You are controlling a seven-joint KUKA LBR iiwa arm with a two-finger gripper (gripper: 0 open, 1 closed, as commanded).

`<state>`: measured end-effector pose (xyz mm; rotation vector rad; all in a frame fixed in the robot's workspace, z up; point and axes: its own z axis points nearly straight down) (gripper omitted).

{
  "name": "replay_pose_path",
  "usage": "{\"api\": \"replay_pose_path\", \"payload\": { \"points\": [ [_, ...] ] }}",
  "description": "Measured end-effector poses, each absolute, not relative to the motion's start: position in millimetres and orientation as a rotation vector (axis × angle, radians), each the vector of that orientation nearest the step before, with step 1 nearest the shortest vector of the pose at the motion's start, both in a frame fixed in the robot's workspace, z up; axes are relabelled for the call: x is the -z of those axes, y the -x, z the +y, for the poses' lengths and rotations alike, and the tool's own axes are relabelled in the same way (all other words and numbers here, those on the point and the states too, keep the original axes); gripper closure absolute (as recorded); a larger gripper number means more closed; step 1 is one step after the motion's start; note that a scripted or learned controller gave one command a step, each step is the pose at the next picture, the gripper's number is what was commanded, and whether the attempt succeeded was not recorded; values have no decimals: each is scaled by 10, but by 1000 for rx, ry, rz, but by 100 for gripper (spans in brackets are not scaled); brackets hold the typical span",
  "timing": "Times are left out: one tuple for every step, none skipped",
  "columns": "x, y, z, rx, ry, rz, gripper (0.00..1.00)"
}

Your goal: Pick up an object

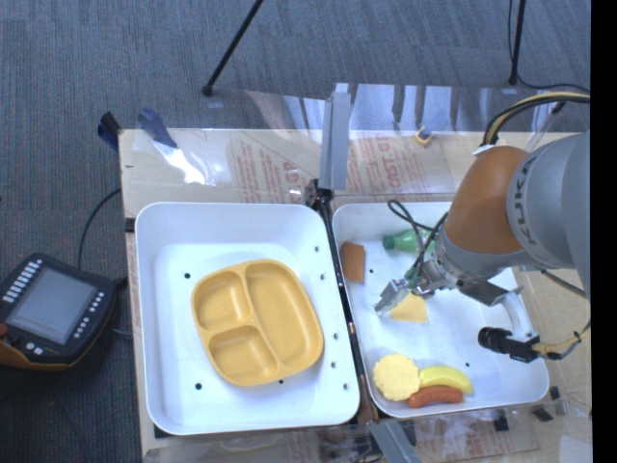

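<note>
From above, the gripper point(395, 300) is down in the right bin point(525, 379), fingers narrowly parted, holding nothing. The cheese wedge point(410, 309) lies just beside the fingertips, perhaps touching. Nothing is lifted yet; by my reading, closing on it and raising remain.

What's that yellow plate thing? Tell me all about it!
The yellow divided plate looks like smooth plastic, with rounded corners and three compartments: two smaller ones and a larger one. It lies flat, turned at a slant, near the middle of the left white bin. It rests on the bin floor, and nothing else touches it.
</note>
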<state>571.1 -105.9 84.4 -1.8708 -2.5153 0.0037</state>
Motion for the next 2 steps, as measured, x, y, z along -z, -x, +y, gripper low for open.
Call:
{"api": "replay_pose_path", "payload": {
  "points": [
    [-914, -5710, -1066, -5, 1873, -2509, 100],
    [-854, -6036, -1649, -1, 1550, -2730, 100]
  ]
}}
